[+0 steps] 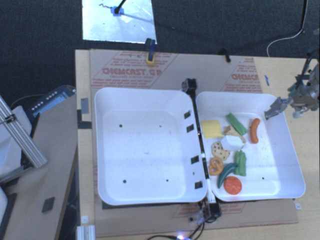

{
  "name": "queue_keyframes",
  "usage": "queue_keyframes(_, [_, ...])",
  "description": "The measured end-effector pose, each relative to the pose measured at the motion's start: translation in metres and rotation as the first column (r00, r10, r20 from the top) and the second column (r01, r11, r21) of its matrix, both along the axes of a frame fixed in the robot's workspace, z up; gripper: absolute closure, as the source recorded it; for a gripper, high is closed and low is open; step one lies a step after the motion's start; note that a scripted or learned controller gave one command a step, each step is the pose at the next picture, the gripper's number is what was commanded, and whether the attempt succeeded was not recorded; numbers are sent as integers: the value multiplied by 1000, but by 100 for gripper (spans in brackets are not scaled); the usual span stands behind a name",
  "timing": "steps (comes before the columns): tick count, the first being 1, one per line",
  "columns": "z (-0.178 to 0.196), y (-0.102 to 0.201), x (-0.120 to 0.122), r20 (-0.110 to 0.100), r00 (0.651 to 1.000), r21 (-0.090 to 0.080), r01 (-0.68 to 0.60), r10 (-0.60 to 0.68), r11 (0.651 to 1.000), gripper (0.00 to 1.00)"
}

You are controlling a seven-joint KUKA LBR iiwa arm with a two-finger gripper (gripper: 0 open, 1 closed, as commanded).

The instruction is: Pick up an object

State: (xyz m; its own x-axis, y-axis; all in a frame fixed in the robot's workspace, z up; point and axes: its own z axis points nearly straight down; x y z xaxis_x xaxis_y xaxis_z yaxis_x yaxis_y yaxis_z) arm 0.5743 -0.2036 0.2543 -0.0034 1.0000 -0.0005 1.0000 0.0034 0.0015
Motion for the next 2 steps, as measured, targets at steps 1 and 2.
queue_keyframes(1, [-126, 53, -5, -12, 1000, 6, -5, 5, 1000, 0])
queue_keyframes(2, [-172, 115, 40, 2, 1000, 2, -8, 8, 1000, 0])
